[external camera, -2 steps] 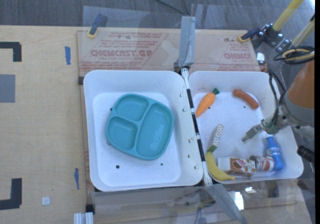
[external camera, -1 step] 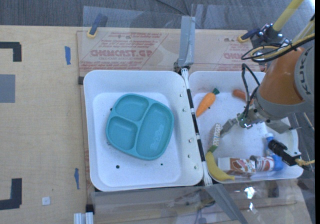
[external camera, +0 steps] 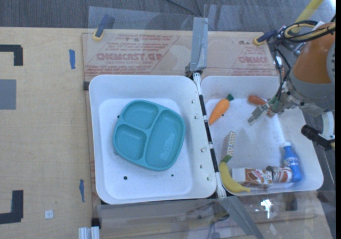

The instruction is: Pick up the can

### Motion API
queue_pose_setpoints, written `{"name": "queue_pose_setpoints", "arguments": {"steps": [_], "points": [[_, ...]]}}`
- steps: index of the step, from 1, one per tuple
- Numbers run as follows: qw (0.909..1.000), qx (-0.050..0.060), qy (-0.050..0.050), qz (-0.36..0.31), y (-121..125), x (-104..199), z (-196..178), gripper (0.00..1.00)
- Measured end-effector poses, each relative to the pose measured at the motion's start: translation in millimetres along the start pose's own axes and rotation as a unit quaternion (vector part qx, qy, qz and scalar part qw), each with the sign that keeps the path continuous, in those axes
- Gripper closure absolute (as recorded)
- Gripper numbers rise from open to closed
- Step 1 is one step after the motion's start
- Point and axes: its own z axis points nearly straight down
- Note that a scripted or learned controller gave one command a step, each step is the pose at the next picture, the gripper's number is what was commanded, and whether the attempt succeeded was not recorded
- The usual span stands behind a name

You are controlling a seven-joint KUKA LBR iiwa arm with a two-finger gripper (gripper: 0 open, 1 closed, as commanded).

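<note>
Hovering with fingers spread over the right white bin's (external camera: 314, 179) far edge, the end effector (external camera: 258, 113) holds nothing; the red-and-white cylindrical can (external camera: 259, 176) lies along its near edge.

My arm (external camera: 314, 67) enters from the right side of the view, over the far right corner of the right bin (external camera: 242, 84), the orange band showing just above the wrist. The wrist angles down and leftward, into the bin's far half. My gripper (external camera: 259, 111) sits low above the bin floor, near the far wall, on the right of the bin's middle. Fingers (external camera: 253, 116) are spread apart, pointing left and slightly toward the near side. Nothing lies between them.
</note>
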Motion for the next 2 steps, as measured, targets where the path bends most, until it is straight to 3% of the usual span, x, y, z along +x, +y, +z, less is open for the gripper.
{"name": "queue_pose_setpoints", "arguments": {"steps": [1, 2], "points": [[1.0000, 0.000, 0.000, 0.002, 20, 39, -16, 0.00], [0.9979, -0.002, 0.000, 0.064, -88, 74, 24, 0.00]]}}
